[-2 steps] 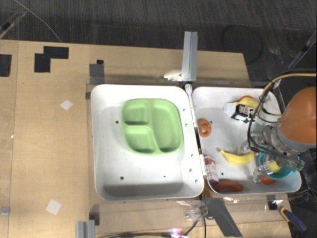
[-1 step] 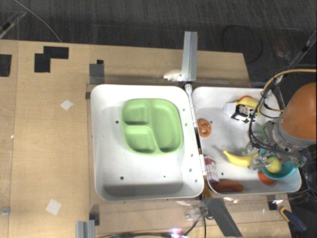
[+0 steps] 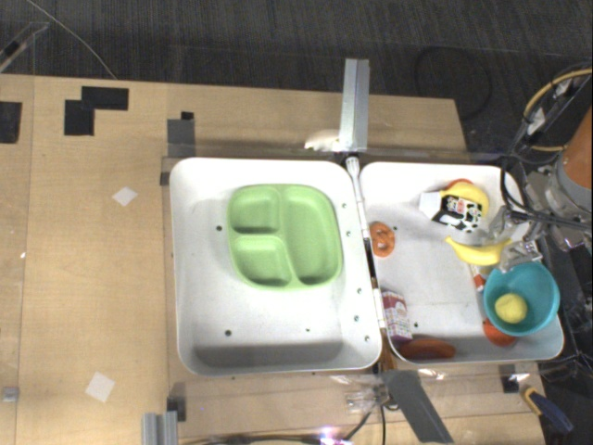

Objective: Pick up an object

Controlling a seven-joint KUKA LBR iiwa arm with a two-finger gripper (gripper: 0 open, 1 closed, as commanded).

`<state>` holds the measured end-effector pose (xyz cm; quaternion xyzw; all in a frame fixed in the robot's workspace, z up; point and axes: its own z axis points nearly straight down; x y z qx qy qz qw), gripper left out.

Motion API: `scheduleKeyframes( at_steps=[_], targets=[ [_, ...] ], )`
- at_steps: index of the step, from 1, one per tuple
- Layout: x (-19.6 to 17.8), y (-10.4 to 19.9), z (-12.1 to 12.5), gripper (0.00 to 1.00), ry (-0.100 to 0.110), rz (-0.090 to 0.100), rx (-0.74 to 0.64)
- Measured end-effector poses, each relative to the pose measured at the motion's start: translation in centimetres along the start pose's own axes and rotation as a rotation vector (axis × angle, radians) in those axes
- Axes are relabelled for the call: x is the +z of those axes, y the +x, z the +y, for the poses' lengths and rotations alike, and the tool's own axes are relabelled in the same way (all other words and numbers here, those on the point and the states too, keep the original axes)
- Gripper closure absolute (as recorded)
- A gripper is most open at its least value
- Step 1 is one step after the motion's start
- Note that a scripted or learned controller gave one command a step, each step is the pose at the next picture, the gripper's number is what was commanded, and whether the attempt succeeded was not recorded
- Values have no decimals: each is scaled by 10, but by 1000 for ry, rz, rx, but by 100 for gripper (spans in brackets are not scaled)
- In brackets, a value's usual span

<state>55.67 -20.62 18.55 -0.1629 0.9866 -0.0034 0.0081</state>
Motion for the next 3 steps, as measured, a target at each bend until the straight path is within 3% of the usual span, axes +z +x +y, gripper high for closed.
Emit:
scheduleKeyframes(
  at_steps=[1, 2, 3],
  targets=[
    [-10, -2, 1, 100, 0, -5, -1],
    [-48, -54, 56, 100, -5, 4, 230],
    [-48, -99, 59, 100, -6, 4, 127]
  ],
)
